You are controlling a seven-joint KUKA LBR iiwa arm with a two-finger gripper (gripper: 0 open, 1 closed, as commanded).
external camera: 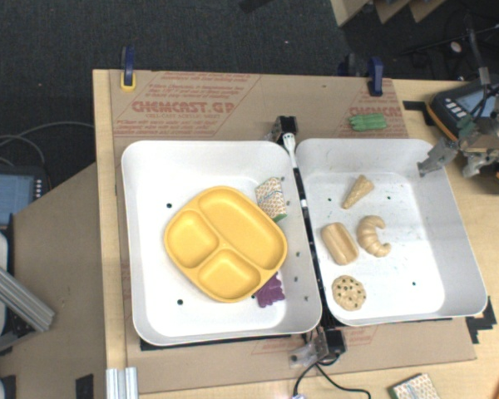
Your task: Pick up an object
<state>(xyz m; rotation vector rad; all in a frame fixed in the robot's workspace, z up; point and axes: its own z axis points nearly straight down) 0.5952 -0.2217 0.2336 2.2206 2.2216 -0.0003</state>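
Observation:
The right bin (437, 248) holds a tan cone-shaped piece (358, 191), a croissant (374, 234), a bread roll (339, 243) and a chocolate-chip cookie (348, 292). In the left bin (150, 223) lies a yellow divided plate (224, 243). A patterned item (270, 195) sits at the plate's far right edge and a purple item (270, 292) at its near right edge. My gripper (449, 153) hangs at the right edge of the view, over the far right corner of the right bin, apart from all the objects.
A small green object (368, 122) lies on the cardboard bench top behind the right bin. Blue clamps (129, 65) hold the board at the back. Cables and equipment crowd the far right.

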